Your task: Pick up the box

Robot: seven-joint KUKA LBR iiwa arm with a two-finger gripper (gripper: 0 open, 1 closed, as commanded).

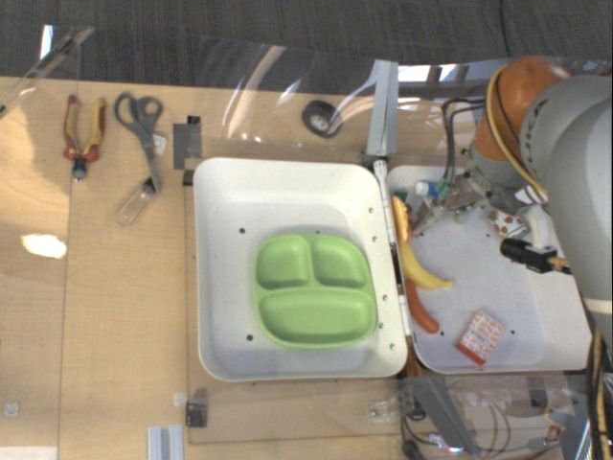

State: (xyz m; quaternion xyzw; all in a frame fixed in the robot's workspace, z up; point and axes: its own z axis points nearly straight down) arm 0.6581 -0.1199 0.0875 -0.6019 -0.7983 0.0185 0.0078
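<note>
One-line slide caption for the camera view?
Grey arm over right white bin; small red patterned box lies untouched.

A robotics lab bench: a wooden bench (105, 333) bears two white bins (220, 257) fenced by clear plastic sheets (259, 75). At ten o'clock lie pliers (81, 134) and scissors (144, 132), at twelve a tape roll (321, 117); loose cables (479, 429) trail at five o'clock.

No text, brand, number or sign can be read. A red and white pattern is seen on the small flat cardboard box (481, 335) in the right bin, near side, but its print is too small to be made out.
</note>
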